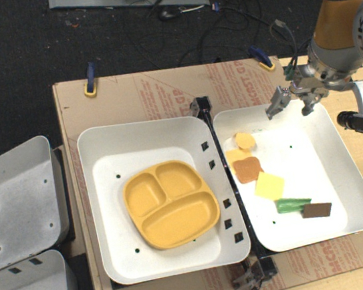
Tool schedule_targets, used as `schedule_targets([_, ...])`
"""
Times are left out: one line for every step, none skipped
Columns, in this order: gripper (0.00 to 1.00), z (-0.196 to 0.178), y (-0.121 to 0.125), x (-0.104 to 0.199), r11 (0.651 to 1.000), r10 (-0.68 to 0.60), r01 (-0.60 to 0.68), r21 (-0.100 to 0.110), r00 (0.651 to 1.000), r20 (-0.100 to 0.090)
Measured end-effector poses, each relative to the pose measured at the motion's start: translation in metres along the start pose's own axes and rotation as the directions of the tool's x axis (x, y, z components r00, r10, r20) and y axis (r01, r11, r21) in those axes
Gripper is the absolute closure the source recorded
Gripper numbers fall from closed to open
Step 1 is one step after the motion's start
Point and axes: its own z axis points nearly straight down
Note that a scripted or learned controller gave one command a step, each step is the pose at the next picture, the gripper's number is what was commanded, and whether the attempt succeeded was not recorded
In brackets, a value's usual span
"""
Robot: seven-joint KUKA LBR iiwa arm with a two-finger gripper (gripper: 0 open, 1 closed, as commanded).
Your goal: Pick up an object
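The right bin (331,152) holds several small flat pieces along its left side. A round orange piece (244,141) lies farthest back, with a brown square piece (246,169) just in front of it. A yellow square piece (269,186) follows, then a green strip (292,204) and a dark brown bar (316,210) near the front. My gripper (291,104) hangs open above the bin's back edge, to the right of the orange piece and well apart from it. Nothing sits between its two fingers.
The left bin (101,153) carries a yellow divided plate (171,203). A black divider (225,175) runs between the two bins. Two white lids (14,200) lie off the bench at the left. Blue and yellow clamps (91,80) grip the cardboard's back edge.
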Motion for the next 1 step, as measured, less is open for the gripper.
schedule_targets([0.00, -0.0083, 0.0028, 0.0005, 1.000, -0.003, 0.003, -0.013, 1.000, 0.002])
